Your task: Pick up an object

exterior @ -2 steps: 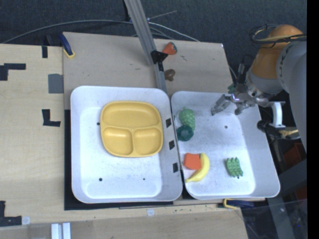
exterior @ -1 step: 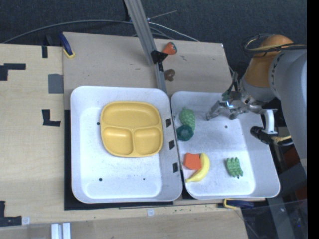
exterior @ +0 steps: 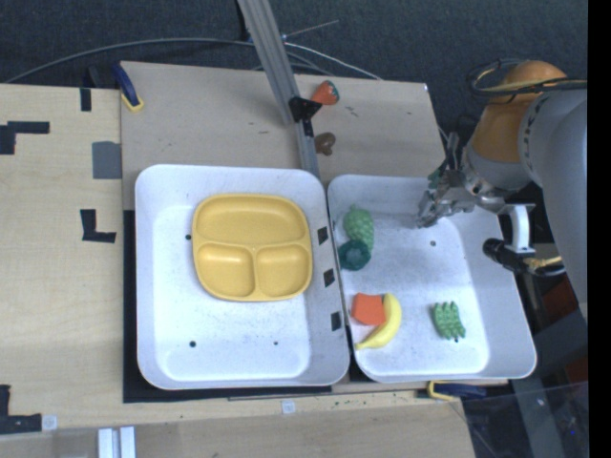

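The right bin (exterior: 477,351) holds a green knobbly toy (exterior: 359,225) above a dark teal cup-like piece (exterior: 354,254) at its left side. Lower down lie an orange-red block (exterior: 368,309) and a yellow banana (exterior: 386,324) touching it. A small green ridged toy (exterior: 448,320) sits toward the bin's lower right. My gripper (exterior: 429,214) hangs over the bin's upper right part, well to the right of the green knobbly toy. Nothing shows between its fingers.
The left bin (exterior: 162,351) carries a yellow divided plate (exterior: 253,246). A grey metal pole (exterior: 272,51) slants across the bench behind the bins, with a small orange object (exterior: 326,92) and a brown one (exterior: 326,143) beside it.
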`<act>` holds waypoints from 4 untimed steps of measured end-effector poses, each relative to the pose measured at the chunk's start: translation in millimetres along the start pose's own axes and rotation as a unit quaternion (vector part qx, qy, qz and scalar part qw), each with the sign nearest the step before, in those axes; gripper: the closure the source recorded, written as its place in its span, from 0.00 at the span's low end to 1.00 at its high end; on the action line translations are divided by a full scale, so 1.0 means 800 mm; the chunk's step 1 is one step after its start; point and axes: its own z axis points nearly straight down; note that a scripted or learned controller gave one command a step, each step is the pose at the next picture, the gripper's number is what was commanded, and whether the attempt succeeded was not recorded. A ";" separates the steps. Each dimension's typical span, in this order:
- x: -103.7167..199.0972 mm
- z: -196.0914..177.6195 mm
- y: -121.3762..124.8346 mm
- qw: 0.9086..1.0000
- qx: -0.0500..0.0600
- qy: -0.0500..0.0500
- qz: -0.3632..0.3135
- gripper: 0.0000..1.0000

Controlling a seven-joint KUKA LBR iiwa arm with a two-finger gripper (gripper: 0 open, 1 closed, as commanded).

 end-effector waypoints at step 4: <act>0.082 -0.180 -0.002 1.000 -0.001 0.002 -0.001 1.00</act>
